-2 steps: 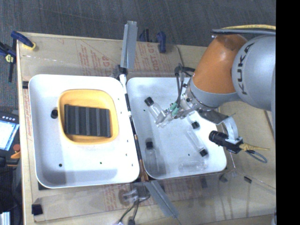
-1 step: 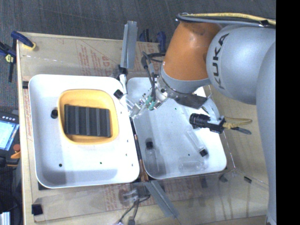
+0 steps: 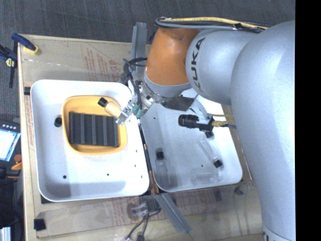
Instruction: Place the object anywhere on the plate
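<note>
Arm (image 3: 261, 84): grey, orange-banded, closest to the lens; reaches in from the right across the right bin (image 3: 173, 134), wrist above the divide between the two bins.
Tool (image 3: 125, 113): tipped down and left over the upper right corner of the plate (image 3: 75, 102); apart or clamped, cannot tell from this slant.
Vial (image 3: 110, 106): small, pale, black-capped; over the plate's upper right rim, just left of the tool, uncapped end meeting the tool's tip; resting or lifted, unclear.
Long axis: cap up-left, base down-right, pointing straight at the tool.
Plate setting: yellow, rounded corners, dark ribbed insert (image 3: 94, 129) in the middle; sits in the left bin (image 3: 40, 144).
Judged step: placement close to done, with the vial already above plate ground; probably a short lowering and a release, if held at all.
Risk: this near the rim, could roll off onto the bin floor.
</note>
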`<control>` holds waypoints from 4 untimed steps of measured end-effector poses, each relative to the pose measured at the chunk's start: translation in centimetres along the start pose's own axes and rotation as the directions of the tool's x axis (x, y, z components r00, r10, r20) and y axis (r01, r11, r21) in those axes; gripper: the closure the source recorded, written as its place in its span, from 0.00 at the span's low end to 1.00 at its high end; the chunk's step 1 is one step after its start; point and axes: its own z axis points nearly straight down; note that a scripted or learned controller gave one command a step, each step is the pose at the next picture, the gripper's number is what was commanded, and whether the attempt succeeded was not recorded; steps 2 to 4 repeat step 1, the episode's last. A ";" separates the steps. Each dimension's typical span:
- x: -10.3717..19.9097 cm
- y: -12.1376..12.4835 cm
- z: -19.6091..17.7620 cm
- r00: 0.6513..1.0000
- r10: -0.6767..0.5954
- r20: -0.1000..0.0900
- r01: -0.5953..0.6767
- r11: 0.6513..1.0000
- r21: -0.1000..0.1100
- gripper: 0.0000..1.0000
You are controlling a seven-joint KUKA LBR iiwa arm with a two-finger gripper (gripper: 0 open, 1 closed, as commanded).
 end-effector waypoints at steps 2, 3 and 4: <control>0.0 0.0 0.0 1.000 0.001 0.000 -0.001 1.000 -0.001 0.00; 0.0 0.0 0.0 1.000 0.001 0.000 -0.001 1.000 -0.001 0.00; 0.0 0.0 0.0 1.000 0.001 0.000 -0.001 1.000 -0.001 0.00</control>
